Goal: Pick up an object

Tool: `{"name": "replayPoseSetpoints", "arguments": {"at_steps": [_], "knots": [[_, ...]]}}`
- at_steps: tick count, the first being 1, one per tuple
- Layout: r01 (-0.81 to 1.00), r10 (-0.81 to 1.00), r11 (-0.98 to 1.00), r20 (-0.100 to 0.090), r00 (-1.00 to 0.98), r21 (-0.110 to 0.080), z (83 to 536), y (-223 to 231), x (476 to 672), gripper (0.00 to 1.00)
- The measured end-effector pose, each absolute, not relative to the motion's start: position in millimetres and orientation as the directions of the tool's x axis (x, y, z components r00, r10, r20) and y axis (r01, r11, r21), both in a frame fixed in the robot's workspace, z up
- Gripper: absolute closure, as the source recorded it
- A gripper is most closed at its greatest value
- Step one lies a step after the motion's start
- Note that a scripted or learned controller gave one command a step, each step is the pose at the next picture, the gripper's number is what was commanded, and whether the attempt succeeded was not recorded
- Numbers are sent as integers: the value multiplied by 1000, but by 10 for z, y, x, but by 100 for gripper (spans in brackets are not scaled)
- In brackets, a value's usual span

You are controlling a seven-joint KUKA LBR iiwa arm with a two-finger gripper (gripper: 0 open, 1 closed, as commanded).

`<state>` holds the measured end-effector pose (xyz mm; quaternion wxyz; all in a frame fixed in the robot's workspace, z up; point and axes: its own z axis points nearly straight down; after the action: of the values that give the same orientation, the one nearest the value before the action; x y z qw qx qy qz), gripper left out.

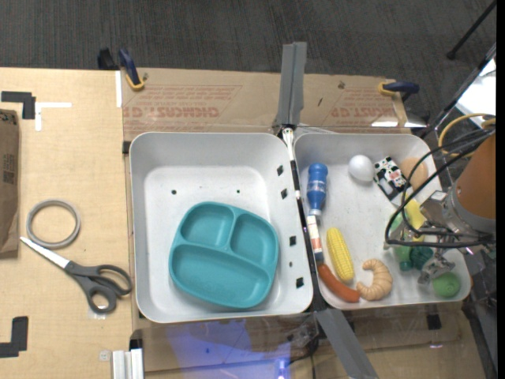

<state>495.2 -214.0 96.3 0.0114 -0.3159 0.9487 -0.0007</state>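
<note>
My gripper (430,265) sits low in the lower right of the frame, over the right bin's (359,204) bottom right corner, and I cannot tell how it is set, since cables and wrist hardware crowd it. Right around it lie a dark green toy (417,256) and a lighter green round piece (447,285); I can't see either one clamped, so I judge the pick as not yet made: the reach down looks done, while the grasp and lift remain. Counting the rest of that bin: one corn cob (340,253), one croissant (376,279), one red sausage (338,285), one blue bottle (317,186), one marker (316,241), one white ball (360,167), one black-and-white toy (389,175), and an orange object (416,169) partly hidden. The left bin (150,235), at centre frame, holds one teal divided plate (225,255). At far left on the bench lie one pair of scissors (83,275) and one tape roll (54,223).
</note>
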Motion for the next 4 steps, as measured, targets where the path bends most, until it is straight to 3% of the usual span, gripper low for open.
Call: {"name": "replayPoseSetpoints", "arguments": {"at_steps": [1, 2, 3, 4], "knots": [[-599, -599, 801, -18, -800, -8, 1050, -2141, 4950, 100], [-564, -564, 826, -4, -826, -1, 1515, -1667, 4871, 100], [-460, -460, 888, -2, -888, 1, 916, -1274, 5025, 100], [-312, -312, 950, -4, -950, 0, 918, -1055, 5423, 100]]}}
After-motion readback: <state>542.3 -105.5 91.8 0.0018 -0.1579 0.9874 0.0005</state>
